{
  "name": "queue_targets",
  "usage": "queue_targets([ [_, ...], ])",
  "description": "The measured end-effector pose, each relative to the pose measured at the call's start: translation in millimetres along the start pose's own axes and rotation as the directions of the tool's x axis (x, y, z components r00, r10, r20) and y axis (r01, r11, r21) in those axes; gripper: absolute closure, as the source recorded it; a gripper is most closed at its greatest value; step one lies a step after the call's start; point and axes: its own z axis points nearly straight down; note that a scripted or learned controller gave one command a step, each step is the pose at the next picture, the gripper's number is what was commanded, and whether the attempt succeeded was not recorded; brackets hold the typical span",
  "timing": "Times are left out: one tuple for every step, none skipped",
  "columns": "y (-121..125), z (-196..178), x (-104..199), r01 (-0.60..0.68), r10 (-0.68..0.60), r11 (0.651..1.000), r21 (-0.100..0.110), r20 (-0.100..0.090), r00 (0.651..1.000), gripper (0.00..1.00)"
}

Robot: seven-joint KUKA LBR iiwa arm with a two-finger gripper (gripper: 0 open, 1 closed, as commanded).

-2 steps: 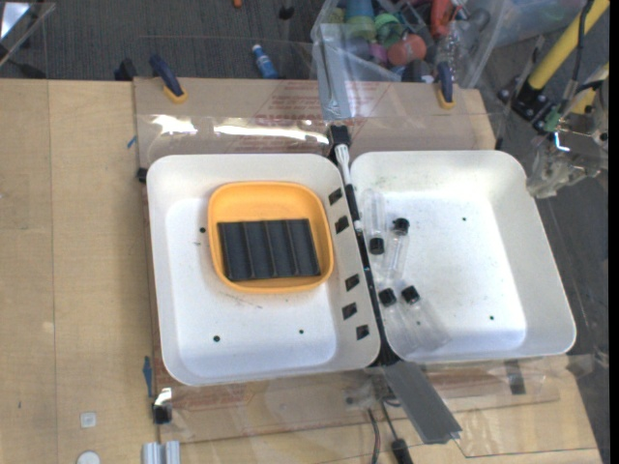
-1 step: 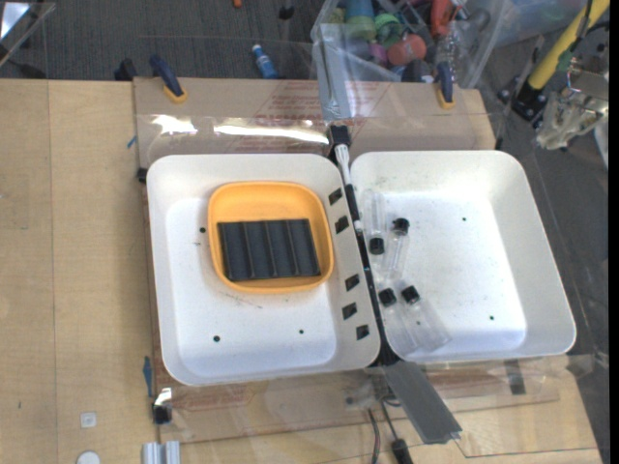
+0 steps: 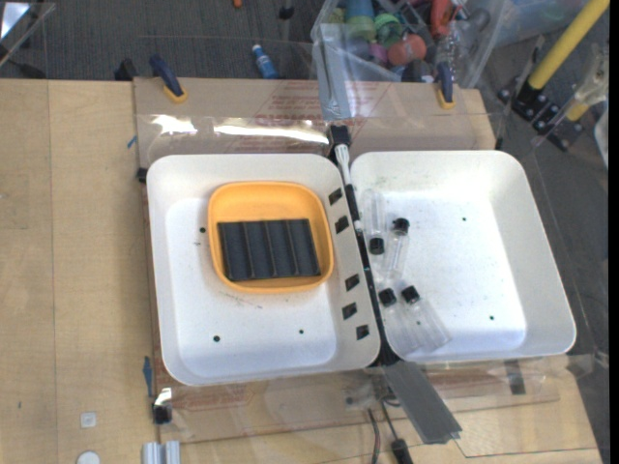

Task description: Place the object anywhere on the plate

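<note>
An orange plate [image 3: 271, 201] with rounded corners sits in the left white bin [image 3: 184, 346], toward its back. A black ribbed rectangular object [image 3: 268, 249] lies flat on the plate, covering most of its middle and front. Its long side runs left to right, and it rests fully inside the plate's rim.
The right white bin [image 3: 503, 259] holds a few clear plastic pieces with black ends [image 3: 397, 259] near its left wall. Black clips [image 3: 350, 283] line the divide between the bins. A clear box of colourful toys [image 3: 406, 17] stands behind the bins.
</note>
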Motion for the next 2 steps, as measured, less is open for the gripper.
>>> queue_targets([
  [0.6, -24.5, -2.1, 0.141, -0.141, 0.99, -0.003, 0.002, 0.99, 1.0],
  [0.6, -24.4, -7.4, 0.435, -0.435, 0.9, -0.001, 0.001, 0.9, 1.0],
])
